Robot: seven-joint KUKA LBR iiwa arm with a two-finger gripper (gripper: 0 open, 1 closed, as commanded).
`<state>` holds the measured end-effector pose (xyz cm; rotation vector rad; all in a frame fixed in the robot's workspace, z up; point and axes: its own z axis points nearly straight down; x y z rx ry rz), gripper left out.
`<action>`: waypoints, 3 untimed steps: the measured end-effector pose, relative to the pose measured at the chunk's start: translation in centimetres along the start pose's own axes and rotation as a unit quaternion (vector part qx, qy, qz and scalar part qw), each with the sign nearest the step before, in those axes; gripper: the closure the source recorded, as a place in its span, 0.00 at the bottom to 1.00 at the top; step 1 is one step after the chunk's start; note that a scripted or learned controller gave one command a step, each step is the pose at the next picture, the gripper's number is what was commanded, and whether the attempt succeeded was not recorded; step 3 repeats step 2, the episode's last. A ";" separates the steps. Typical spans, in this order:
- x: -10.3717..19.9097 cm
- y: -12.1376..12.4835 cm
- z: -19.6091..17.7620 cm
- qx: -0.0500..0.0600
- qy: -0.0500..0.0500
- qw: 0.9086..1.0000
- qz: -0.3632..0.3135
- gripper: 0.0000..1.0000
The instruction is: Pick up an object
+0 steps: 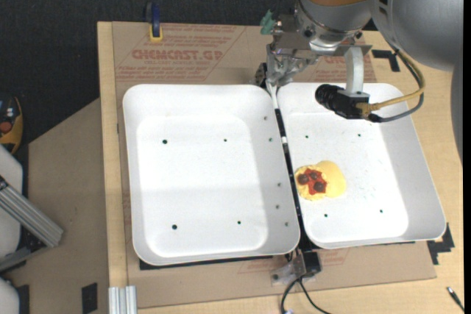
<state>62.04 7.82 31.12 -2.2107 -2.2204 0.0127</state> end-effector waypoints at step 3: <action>5.2 -2.9 -3.6 0.001 -0.001 1.000 0.002 1.00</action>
